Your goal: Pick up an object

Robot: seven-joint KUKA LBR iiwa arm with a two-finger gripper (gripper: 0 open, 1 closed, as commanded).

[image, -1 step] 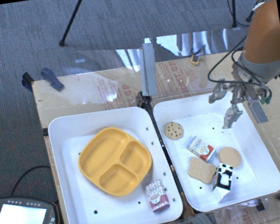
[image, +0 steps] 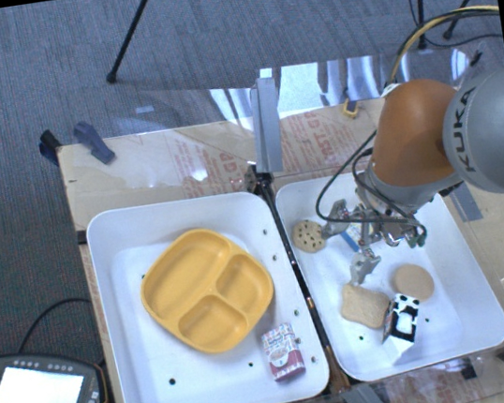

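Observation:
My gripper (image: 346, 245) hangs over the right bin (image: 467, 304), under the orange wrist band. Its two fingers are spread open, one reaching toward a round chocolate-chip cookie (image: 308, 234) at the bin's left side, the other pointing down at a tan bread slice (image: 364, 305). Nothing sits between the fingers. A round tan disc (image: 414, 281) lies just right of the bread. A black-and-white object (image: 402, 319) rests below the disc, touching the bread's corner.
The left bin (image: 115, 265) holds a yellow divided plate (image: 207, 290) and a small red-and-white carton (image: 283, 352) near its front right corner. A teach pendant (image: 37, 402) lies on the floor at lower left. The arm's body covers the right bin's back part.

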